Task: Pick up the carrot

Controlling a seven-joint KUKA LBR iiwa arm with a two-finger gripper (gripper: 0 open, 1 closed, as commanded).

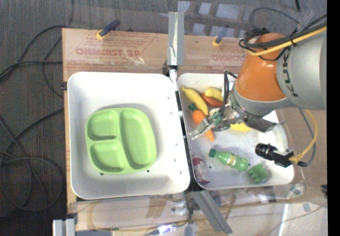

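Here: end effector [204, 129] low in right shallow white bin [281, 176], touching small orange carrot [200, 118] beside yellow banana [194, 100]; finger state impossible to tell.

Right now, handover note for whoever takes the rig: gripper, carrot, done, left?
Gripper: down in the right bin, fingers right at the carrot; whether they are open or shut cannot be told, and no hold is confirmed.
Carrot: upper left of the right bin, just below the banana, lying on the bin floor.
Also in that bin: green bottle, broccoli. Left bin holds the green divided plate.
Done: approach.
Left: confirm grasp, lift the carrot.
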